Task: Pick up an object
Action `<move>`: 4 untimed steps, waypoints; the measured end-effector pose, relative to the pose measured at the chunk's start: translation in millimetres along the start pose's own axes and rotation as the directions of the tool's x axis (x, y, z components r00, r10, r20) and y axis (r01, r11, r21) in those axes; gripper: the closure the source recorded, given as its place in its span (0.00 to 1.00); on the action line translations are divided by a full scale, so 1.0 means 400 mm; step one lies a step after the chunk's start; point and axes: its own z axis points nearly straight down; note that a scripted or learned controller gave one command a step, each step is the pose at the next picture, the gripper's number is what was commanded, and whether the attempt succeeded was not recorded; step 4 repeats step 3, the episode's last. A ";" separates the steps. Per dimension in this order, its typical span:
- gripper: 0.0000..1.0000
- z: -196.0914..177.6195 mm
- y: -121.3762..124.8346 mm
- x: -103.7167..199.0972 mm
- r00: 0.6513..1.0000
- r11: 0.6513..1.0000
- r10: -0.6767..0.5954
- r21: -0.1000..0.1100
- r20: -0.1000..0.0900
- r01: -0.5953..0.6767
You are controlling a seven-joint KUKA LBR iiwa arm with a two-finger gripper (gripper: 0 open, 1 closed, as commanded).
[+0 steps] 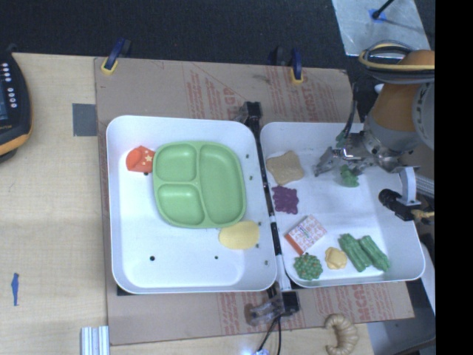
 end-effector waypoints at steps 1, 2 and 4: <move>0.00 -0.182 -0.009 -0.097 1.000 1.000 0.002 -0.002 0.001 -0.002; 0.00 0.020 -0.034 -0.087 1.000 1.000 -0.002 0.014 -0.005 0.002; 0.00 -0.020 0.082 -0.090 1.000 1.000 -0.003 0.001 -0.002 0.003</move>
